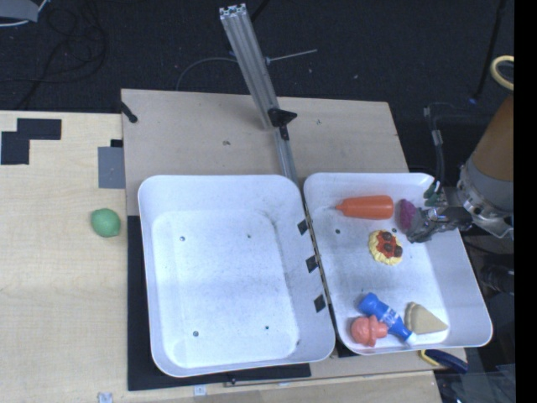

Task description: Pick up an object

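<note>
The pink toy (366, 331) lies nearest in the right bin (470, 300); beyond it, the tool (426, 218), grip unclear, hovers beside the purple piece (406, 215), probably its target.

No text, label, brand, number or sign can be read anywhere in this view.
</note>
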You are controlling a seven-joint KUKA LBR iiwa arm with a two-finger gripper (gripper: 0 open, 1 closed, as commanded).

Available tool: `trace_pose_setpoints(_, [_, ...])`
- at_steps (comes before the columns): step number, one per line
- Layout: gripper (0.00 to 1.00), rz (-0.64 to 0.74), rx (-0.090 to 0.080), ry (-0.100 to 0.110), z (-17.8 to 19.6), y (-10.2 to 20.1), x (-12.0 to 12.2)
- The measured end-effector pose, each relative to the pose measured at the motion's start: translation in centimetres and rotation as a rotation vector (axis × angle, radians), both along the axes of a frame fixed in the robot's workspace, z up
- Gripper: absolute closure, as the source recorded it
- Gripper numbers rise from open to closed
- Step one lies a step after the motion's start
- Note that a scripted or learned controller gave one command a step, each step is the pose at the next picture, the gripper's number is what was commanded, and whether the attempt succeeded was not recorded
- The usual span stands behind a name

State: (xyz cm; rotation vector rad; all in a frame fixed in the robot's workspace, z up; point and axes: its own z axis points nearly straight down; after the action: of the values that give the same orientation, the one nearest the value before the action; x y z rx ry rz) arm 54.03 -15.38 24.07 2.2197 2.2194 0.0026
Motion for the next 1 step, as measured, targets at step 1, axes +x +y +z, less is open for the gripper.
trace_pose_setpoints(1, [1.0, 0.003, 0.002, 0.004, -0.23, 4.48, 2.01])
